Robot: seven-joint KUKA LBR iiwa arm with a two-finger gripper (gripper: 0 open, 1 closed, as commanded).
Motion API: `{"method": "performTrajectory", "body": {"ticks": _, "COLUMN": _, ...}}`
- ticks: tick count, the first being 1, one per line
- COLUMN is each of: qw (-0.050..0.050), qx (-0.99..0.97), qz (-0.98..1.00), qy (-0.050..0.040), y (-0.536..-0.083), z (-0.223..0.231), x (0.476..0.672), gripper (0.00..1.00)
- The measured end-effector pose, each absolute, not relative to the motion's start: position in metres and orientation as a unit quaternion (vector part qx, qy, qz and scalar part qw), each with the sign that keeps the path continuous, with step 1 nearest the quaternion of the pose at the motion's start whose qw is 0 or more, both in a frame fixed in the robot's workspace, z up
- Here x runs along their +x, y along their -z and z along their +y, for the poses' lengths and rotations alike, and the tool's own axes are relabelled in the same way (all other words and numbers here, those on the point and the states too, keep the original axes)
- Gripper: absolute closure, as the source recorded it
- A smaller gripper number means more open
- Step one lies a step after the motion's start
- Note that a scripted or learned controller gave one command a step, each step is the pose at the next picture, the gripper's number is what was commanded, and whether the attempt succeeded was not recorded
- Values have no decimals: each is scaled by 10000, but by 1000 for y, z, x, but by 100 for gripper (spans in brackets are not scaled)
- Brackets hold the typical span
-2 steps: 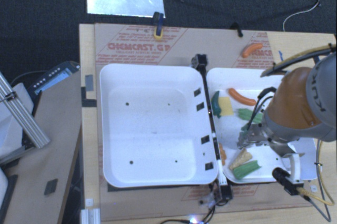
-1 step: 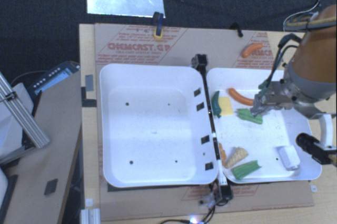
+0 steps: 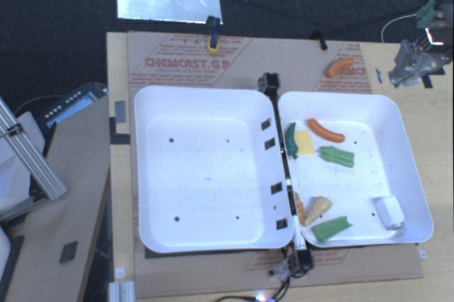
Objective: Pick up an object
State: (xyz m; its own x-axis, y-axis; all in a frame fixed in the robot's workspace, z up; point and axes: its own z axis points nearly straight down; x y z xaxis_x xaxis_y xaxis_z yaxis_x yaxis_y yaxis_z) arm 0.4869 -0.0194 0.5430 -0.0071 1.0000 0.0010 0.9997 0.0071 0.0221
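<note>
The metal claw hangs above the worktop's far right corner, outside both bins; whether it is released or clenched cannot be told. The right white plastic bin holds an orange sausage-shaped toy, a yellow block, two green pods, a tan cone and a white block. Another orange sausage lies on the worktop beyond that bin.

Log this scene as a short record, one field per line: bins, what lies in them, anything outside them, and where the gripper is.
left bin: no objects visible
right bin: sausage, yellow block, dark green piece, two green vegetables, cone, carrot, white block
outside bins: orange sausage on the board behind the right bin
gripper: beyond the right bin's far right corner, nothing seen between fingers
</note>
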Motion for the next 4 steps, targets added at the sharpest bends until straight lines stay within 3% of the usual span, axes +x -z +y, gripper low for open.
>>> {"method": "performTrajectory", "body": {"ticks": 1, "qw": 2, "qx": 7087, "qz": 7055, "qy": 17, "y": -482, "z": -84, "x": 526, "gripper": 100}}
{"method": "performTrajectory", "body": {"ticks": 3, "qw": 9, "qx": 7075, "qz": 7068, "qy": 6, "y": -408, "z": -154, "x": 593, "gripper": 100}}
{"method": "performTrajectory", "body": {"ticks": 4, "qw": 9, "qx": 7081, "qz": 7061, "qy": 8, "y": -380, "z": -204, "x": 604, "gripper": 100}}
